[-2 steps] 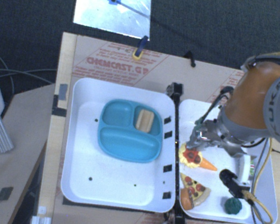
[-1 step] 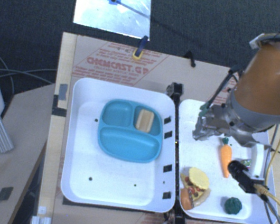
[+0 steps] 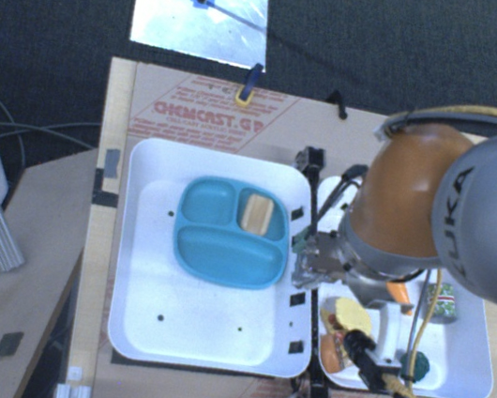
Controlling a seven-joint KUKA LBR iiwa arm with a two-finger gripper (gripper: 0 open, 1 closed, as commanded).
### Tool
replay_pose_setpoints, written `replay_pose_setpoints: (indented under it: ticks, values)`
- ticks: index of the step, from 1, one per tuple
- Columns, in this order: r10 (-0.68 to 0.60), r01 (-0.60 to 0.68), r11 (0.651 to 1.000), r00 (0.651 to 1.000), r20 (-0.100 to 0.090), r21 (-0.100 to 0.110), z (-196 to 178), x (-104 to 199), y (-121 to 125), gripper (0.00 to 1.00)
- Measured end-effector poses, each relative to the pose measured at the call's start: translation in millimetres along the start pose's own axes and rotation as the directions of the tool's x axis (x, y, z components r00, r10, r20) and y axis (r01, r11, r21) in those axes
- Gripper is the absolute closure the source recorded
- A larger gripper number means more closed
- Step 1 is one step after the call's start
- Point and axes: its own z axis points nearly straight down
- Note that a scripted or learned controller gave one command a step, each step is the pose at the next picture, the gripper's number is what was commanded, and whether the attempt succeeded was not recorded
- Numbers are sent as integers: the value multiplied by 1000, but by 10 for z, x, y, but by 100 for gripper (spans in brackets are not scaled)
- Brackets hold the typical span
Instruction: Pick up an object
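The hand (image 3: 312, 269) sits at the divide between the left bin (image 3: 128, 315) and right bin (image 3: 474, 376); its finger state cannot be determined.

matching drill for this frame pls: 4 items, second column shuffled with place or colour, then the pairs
Items:
1. blue tray
2. tan block
3. dark green object
4. orange band

Descriptions:
A. in the tray's upper right compartment
B. on the arm, above the wrist
C. in the left bin
D. near the front right corner of the right bin

Pairs: 1-C, 2-A, 3-D, 4-B
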Motion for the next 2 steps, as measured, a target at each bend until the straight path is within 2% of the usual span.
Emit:
replay_pose_setpoints:
  ticks: [1,2]
  values:
    - [1,-1,1000,1000,1,0,461,445,13,100]
    - [12,-12,1000,1000,4,-9,219,-61,243,100]
